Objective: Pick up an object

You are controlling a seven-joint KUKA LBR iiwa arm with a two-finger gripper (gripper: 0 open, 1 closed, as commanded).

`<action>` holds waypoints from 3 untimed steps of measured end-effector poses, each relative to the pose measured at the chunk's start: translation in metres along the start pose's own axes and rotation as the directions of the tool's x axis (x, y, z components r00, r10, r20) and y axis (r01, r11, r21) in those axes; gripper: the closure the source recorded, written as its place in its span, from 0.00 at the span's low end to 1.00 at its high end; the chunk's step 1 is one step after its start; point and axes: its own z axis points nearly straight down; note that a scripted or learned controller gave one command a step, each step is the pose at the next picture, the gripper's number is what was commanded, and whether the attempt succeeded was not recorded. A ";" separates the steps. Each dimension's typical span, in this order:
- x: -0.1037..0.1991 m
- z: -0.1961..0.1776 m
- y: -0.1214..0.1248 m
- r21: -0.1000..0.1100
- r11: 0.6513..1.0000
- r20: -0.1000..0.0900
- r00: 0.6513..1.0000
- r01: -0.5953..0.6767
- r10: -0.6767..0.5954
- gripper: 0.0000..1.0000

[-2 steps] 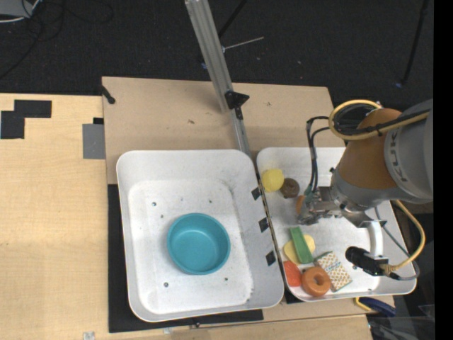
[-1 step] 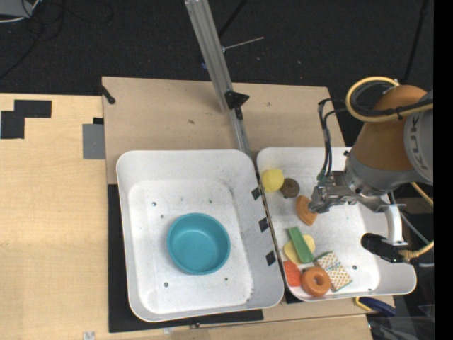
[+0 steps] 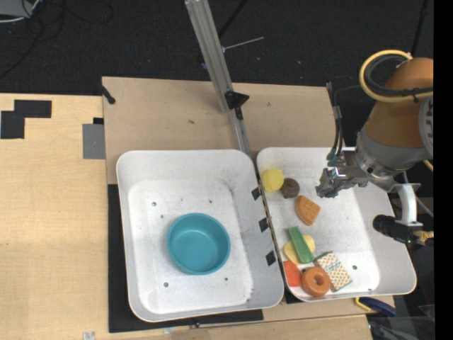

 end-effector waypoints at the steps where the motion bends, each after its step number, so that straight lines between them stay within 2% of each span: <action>1: -0.001 -0.052 0.001 0.000 1.000 0.000 1.000 -0.001 0.001 1.00; 3: 0.106 -0.022 0.014 0.007 1.000 -0.001 1.000 0.003 -0.003 1.00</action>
